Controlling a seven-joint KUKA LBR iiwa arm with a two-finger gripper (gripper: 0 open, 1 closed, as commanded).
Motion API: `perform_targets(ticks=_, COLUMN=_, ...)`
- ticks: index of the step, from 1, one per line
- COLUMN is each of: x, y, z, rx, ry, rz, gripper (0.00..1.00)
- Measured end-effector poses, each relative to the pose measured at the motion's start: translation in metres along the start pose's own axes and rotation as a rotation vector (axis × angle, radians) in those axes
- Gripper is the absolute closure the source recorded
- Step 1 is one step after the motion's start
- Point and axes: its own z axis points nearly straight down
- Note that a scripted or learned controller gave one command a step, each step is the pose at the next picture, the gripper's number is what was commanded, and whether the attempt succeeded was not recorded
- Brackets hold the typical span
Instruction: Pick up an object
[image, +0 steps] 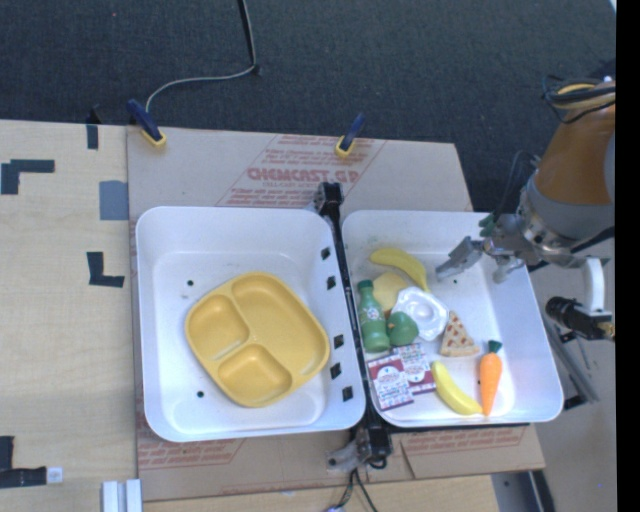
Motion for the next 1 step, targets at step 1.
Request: perform_targets(ticks=1, x=-0.0283, y=0.0048, z=0.1322, rx=-0.004, ry=-0.002, rz=0.001, gripper=0.0)
